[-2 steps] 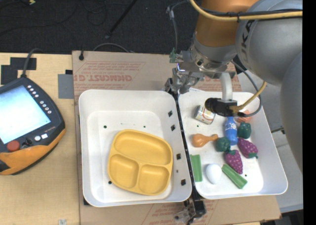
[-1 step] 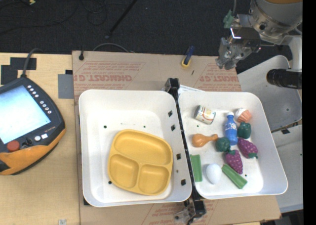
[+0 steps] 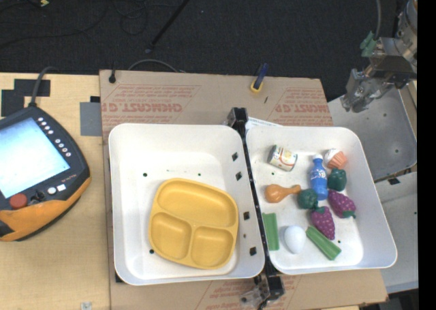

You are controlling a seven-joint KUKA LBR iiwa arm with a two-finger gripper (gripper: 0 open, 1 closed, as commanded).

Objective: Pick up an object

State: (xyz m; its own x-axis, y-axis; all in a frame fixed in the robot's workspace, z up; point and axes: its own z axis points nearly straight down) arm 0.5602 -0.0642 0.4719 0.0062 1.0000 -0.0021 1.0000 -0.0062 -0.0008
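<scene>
White plastic bins sit side by side, and the right bin carries everything we might lift. The gripper hangs above and beyond that bin's far right corner, clear of its contents; we cannot tell how it is set, as it is small and seen at a slant.

The toys crowd the right half of the bin. The blue bottle lies just beside a dark green piece and touches another green lump, while the two bunches of purple grapes press close to both. We judge this cluster the chief risk: a descent here could land on two things at once, push them apart and close on nothing.

The white egg is round and smooth, so it could roll or squirt out. The green stick lies near the divider, where the wall might block a finger.

The small can and the orange chicken leg stand more apart and look safer. The yellow tray in the left bin is broad and flat, a poor target.
</scene>
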